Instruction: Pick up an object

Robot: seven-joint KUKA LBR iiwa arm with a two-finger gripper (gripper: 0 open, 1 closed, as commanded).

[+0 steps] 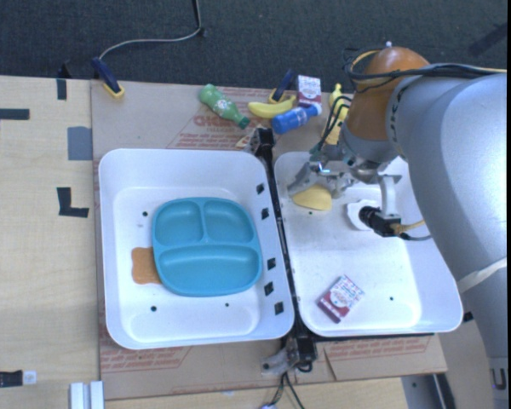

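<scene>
My gripper (322, 177) hangs low over the back left of the right bin (426, 309). A yellow rounded object (313, 199) lies on the bin floor directly beneath and in front of it, touching or nearly touching the gripper's tip. Nothing shows the object lifted. A small red packet (341, 297) lies flat toward the front of the same bin, well away from the gripper.
The left bin (119, 313) holds a blue divided plate (207, 245) with a tan flat piece (142, 266) sticking out at its left. Behind the bins on the cardboard lie a green bottle (221, 106), a banana (270, 107), a blue bottle (292, 119) and a small box (309, 88).
</scene>
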